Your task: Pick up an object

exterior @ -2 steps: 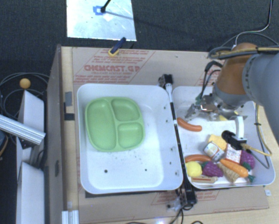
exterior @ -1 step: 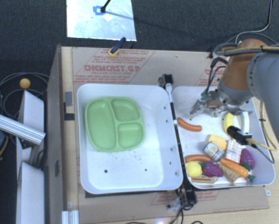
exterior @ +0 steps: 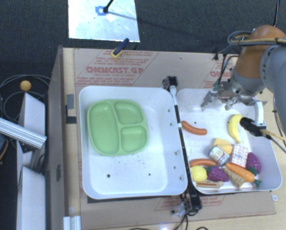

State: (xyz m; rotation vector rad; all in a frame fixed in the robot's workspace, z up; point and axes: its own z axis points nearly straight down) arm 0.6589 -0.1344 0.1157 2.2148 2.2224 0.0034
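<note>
You are watching the fingers [exterior: 218, 98] hanging spread and holding nothing, approaching for a pick, with the banana [exterior: 234, 127] lying just below-right of them, needing a descent.

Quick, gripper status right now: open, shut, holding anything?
Gripper: fingers spread open, nothing between them, hovering over the bare upper part of the right bin.
</note>
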